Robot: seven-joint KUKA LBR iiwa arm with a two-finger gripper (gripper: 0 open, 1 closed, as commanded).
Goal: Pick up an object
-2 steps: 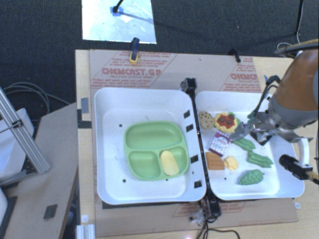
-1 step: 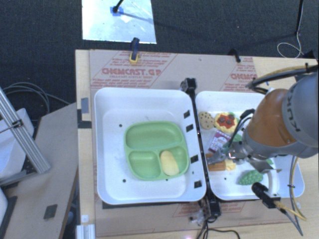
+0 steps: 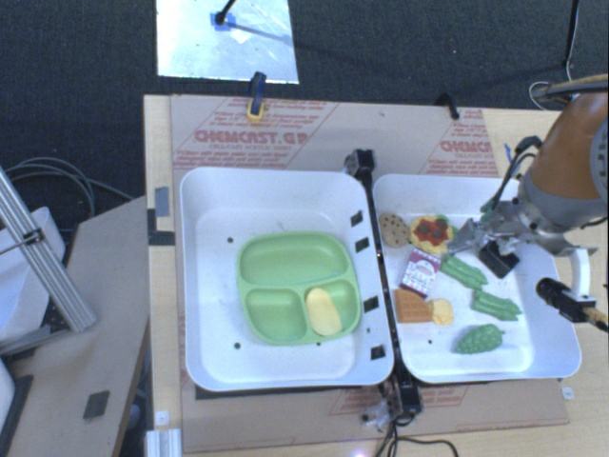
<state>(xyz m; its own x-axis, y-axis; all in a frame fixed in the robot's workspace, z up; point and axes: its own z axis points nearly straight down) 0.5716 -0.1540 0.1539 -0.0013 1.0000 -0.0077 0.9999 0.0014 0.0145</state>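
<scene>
The tool (image 3: 483, 241) hangs low in the right bin (image 3: 542, 355), its grip impossible to tell. Toy food crowds below it: pizza (image 3: 431, 231), cookie (image 3: 394, 226), carton (image 3: 420, 272), green pods (image 3: 463, 272). The left bin (image 3: 205, 284) holds a green tray (image 3: 295, 284) on the worktop (image 3: 314, 127).

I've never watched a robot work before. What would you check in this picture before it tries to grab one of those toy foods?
1. Pincer is over the right bin, where the toys lie: ok.
2. A toy within close range: ok, a green bean pod lies just below it.
3. Nothing already held: cannot tell.
4. Pincer open wide enough: cannot tell.
5. Room around the target: not ok, the small pink box and pizza slice crowd it.
6. Green tray in the left bin is out of the way: ok.
</scene>
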